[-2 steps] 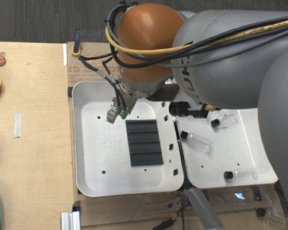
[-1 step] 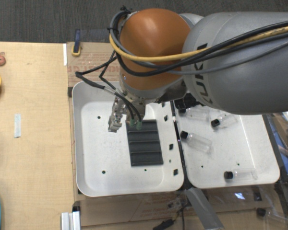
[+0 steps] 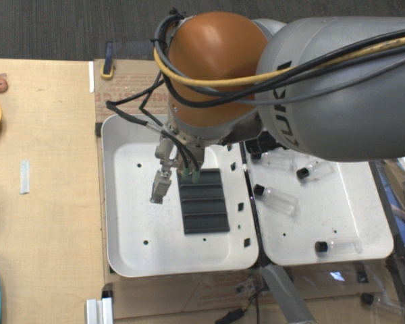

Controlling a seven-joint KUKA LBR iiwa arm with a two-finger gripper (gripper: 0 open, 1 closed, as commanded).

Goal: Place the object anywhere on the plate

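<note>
A dark grey ribbed rectangular plate [image 3: 205,206] lies flat in the middle of the left white bin [image 3: 125,248]. My gripper [image 3: 176,179] hangs over the plate's upper left corner, under the orange wrist band. Its fingers stand apart: a silver one [image 3: 160,187] left of the plate over bare bin floor, a darker one [image 3: 187,166] at the plate's top edge. A small green piece [image 3: 195,176] sits at the darker finger's tip, on the plate's top edge. Nothing shows between the fingers. The arm hides the back of the bin.
The right bin [image 3: 364,241] holds clear vials with black caps: one near its left wall [image 3: 275,199], one further back [image 3: 312,170], one at the front [image 3: 337,247]. A wooden bench top [image 3: 40,181] lies left of the bins.
</note>
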